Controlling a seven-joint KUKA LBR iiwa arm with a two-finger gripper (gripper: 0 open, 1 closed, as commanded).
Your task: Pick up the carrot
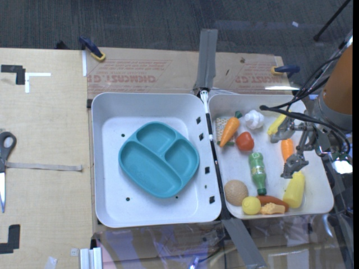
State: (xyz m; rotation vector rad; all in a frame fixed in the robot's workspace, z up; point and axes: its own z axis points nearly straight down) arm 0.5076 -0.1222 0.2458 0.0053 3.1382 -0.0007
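Observation:
The carrot (229, 130), orange and tapered, lies at a slant near the left wall of the right bin (324, 205), with a bit of green at its upper end. My gripper (283, 153) hangs over the right half of that bin, well to the right of the carrot and apart from it. It is open, one finger up by a yellow piece (276, 124) and the other down by a yellow corn-like toy (294, 188). A small orange piece (287, 148) lies in the gap between the fingers; I see no finger pressing on it.
Around the carrot sit a white garlic (254, 119), a red tomato (244, 142), a green bottle (257, 170), a tan potato (236, 191) and a yellow lemon (252, 205). The left bin (106, 206) holds a blue divided plate (159, 158). Scissors (4, 150) lie at the far left.

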